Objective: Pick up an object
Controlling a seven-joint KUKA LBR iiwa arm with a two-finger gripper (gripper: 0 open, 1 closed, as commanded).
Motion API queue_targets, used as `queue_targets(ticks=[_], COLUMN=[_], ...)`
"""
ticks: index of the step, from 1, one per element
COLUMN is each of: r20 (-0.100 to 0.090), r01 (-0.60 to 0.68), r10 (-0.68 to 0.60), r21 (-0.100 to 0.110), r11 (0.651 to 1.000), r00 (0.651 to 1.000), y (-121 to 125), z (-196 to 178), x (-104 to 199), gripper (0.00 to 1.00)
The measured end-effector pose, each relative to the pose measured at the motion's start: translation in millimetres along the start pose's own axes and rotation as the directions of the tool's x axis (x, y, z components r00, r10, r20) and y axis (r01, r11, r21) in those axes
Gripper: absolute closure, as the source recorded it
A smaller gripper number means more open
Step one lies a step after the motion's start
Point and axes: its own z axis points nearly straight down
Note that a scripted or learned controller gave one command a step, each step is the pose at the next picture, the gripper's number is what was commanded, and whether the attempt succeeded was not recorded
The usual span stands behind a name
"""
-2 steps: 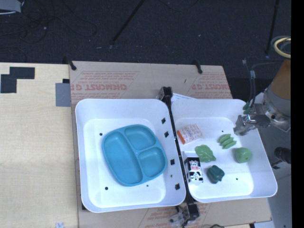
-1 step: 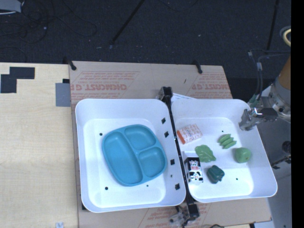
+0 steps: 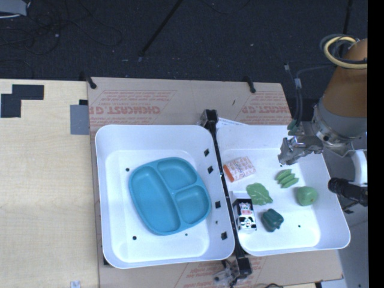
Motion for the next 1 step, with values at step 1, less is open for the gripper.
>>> queue_targets(ticks=[1], r20=[0.001], r01=[-0.002], r10=[0.002], r21=[0.001], r11=[1.0], r00=[1.0], y=[7.7], z=[11.8], x=[56.2], gripper=[1.0])
